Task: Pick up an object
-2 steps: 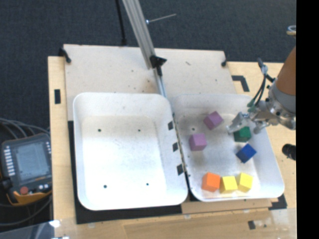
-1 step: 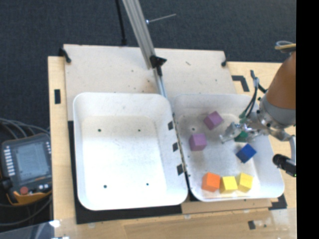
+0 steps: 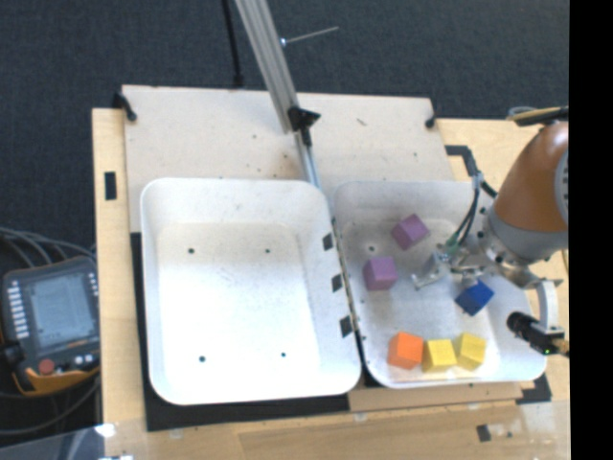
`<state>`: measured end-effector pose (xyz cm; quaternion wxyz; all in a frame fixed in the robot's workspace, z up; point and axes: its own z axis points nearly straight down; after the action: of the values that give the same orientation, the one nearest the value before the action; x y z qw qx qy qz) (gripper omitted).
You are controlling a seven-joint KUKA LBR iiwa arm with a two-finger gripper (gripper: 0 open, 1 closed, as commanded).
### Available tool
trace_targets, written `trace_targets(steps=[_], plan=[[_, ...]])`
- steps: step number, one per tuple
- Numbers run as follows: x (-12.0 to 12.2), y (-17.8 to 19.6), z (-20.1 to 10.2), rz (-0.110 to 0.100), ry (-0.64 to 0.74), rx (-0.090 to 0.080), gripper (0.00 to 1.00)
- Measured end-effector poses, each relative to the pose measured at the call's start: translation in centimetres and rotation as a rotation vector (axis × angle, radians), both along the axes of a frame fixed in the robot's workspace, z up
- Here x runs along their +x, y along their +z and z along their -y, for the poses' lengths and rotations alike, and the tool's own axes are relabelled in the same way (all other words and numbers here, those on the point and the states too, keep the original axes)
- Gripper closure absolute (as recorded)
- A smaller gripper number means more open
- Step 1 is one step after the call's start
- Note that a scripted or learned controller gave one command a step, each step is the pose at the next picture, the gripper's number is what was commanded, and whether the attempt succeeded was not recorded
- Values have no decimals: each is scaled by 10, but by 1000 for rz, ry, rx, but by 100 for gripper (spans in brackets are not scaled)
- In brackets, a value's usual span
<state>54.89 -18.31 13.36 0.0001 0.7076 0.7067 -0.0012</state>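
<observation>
The arm (image 3: 536,185) reaches in from the right over the right bin (image 3: 383,367), its claw (image 3: 450,268) hanging low above the bin floor toward the middle; whether the claw is open or closed cannot be told from this view.

Just right of the claw and a little nearer lies a blue cube (image 3: 474,298), turned so one corner points to the near side; it has no long axis. Whether the claw touches it is unclear.

Two purple cubes sit left of the claw: one (image 3: 410,230) farther back, the other (image 3: 380,273) nearer the bin's left wall.

Along the near wall stands a row, touching or nearly so: an orange cube (image 3: 405,350), then a yellow cube (image 3: 441,355), then a second yellow cube (image 3: 471,350) at the right end.

The left bin (image 3: 158,209) sits beside it on the desk (image 3: 110,257).
</observation>
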Motion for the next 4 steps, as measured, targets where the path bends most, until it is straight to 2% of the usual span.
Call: trace_targets(steps=[1,2,3,4], plan=[[2,14,0,8,-6,0,100],[7,75,-6,10,5,-1,100],[8,84,-5,4,6,1,100],[6,96,-53,4,8,3,100]])
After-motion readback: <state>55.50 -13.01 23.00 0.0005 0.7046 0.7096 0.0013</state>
